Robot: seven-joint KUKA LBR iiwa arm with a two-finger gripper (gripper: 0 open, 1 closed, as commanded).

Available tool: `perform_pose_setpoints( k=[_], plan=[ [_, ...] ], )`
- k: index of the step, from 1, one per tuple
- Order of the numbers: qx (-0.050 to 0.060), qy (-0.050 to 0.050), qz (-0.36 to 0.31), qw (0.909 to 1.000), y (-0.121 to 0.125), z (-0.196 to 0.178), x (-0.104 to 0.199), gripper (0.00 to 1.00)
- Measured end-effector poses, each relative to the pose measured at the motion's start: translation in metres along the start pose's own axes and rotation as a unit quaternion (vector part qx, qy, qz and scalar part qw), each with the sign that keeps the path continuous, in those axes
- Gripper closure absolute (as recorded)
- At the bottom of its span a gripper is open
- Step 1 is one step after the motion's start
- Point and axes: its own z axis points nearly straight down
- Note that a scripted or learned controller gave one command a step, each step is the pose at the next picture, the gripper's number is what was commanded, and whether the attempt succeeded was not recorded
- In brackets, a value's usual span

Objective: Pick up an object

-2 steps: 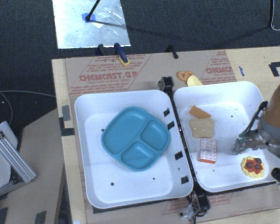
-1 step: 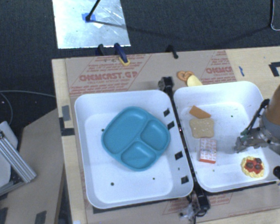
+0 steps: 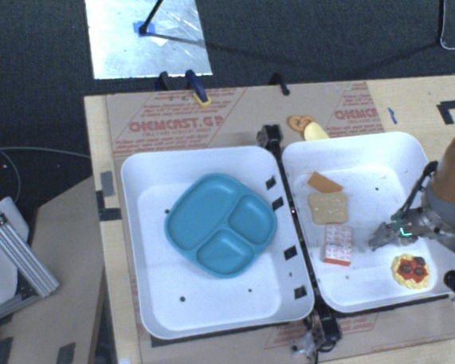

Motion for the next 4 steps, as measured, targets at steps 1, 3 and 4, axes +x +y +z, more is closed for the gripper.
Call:
perform_pose_setpoints(
  k=[1, 3, 4],
  plan=[
    [0.005, 0.004, -0.001, 1.0, -0.002, 0.023, -0.026, 0.0],
    [0.005, 0.001, 0.001, 1.0, -0.004, 0.025, -0.028, 0.0],
    [0.002, -0.001, 0.0, 1.0, -0.002, 0.008, -0.029, 1.0]
  ],
)
